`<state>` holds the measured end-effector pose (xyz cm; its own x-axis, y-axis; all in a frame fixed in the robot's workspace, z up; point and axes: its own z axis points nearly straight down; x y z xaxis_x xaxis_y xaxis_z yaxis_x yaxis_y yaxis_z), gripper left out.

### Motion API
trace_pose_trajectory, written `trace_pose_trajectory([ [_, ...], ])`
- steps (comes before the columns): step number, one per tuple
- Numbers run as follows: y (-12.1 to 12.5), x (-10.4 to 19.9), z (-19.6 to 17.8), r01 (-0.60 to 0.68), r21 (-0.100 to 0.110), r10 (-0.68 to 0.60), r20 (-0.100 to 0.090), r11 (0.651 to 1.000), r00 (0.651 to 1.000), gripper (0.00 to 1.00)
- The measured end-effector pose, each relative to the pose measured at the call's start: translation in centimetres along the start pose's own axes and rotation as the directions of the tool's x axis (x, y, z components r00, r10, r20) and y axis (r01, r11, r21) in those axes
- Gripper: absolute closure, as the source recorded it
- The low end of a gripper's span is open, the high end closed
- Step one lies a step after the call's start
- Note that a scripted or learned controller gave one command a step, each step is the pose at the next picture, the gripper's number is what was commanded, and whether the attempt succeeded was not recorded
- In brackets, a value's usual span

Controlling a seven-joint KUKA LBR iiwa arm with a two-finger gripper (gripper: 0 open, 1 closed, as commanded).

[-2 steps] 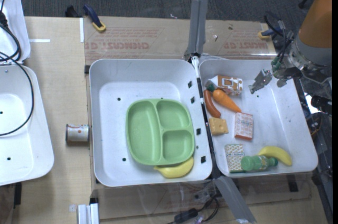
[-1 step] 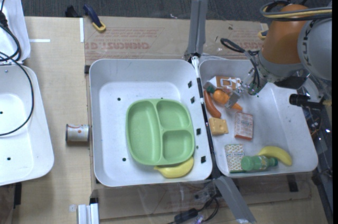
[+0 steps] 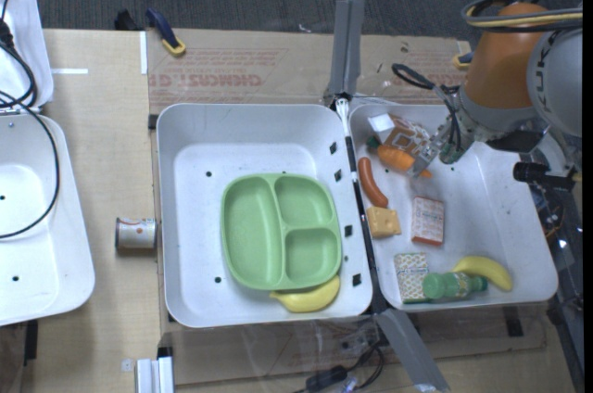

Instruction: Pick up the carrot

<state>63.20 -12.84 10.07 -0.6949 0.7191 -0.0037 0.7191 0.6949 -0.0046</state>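
Observation:
The carrot (image 3: 397, 159) is a short orange piece with a green top, lying in the upper left part of the right bin (image 3: 519, 224). My gripper (image 3: 439, 150) hangs just to the carrot's right, low over the bin, below the orange band of the arm (image 3: 505, 57). The carrot rests on the bin floor, and I see nothing between the fingers.
Around the carrot lie a white cube (image 3: 380, 122), a brown packet (image 3: 406, 137) and a red sausage (image 3: 372, 182). Further forward are a cheese piece (image 3: 384, 221), a red packet (image 3: 427, 221), a banana (image 3: 484, 270) and a green bottle (image 3: 454, 285). The left bin holds a green divided plate (image 3: 281, 230) and another banana (image 3: 306, 297).

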Motion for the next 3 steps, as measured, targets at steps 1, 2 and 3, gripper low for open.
trace_pose_trajectory([
  [1, -2.1, -3.5, -7.2, -0.043, -0.005, 0.043, -0.001, 0.999, 0.999, 1.0],
  [2, -6.0, -5.2, -1.3, 0.006, -0.016, -0.006, 0.014, 1.0, 1.0, 1.0],
  [3, 1.0, -2.3, -9.8, -0.046, -0.005, 0.046, -0.002, 0.999, 0.999, 1.0],
])
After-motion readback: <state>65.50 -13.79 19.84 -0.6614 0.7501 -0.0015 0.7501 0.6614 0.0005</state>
